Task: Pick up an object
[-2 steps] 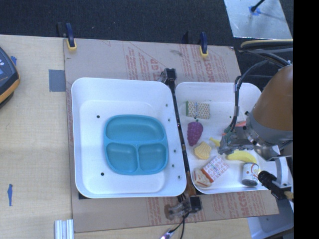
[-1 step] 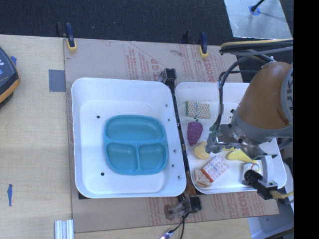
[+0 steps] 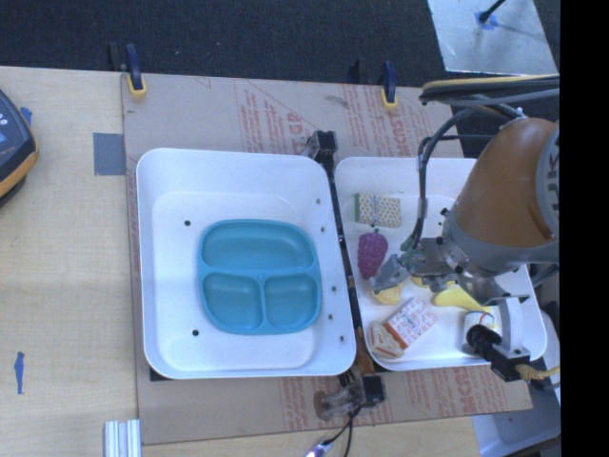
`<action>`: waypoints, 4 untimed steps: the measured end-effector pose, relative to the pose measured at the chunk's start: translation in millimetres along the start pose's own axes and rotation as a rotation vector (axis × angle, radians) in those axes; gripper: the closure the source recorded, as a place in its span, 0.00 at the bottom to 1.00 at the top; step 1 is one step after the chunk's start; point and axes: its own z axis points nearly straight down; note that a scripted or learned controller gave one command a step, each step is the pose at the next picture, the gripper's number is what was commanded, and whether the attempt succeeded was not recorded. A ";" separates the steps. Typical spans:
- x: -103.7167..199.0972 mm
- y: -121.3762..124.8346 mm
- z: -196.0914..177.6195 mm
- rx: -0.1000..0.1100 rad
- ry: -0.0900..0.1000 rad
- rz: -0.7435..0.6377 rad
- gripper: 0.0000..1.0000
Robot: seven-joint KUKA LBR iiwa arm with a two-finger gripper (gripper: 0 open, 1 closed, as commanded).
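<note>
The right bin (image 3: 381,171) holds a purple grape bunch (image 3: 371,251), a checkered green and white packet (image 3: 379,208), a red and white carton (image 3: 411,323), a sandwich-shaped toy (image 3: 383,340) and yellow pieces (image 3: 459,299). My gripper (image 3: 392,276) hangs low over this bin, just right of the grapes and above a yellow piece (image 3: 386,295). The arm's grey and orange wrist (image 3: 504,193) covers the bin's right part. I see no object between the fingers.
The left bin (image 3: 162,255) carries a blue three-compartment plate (image 3: 259,276). A black clamp (image 3: 324,145) sits between the bins at the back. Cables run along the right bin. A dark device (image 3: 11,143) lies at the far left of the bench.
</note>
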 end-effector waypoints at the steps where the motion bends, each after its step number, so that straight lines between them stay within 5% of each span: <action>1: -41.8 42.8 75.8 0.003 0.000 0.001 0.00; 2: -45.9 48.2 100.0 0.003 0.001 0.001 0.00; 3: -46.9 47.9 90.0 0.006 0.001 0.000 1.00; 4: -50.7 1.9 19.1 0.001 0.002 0.004 1.00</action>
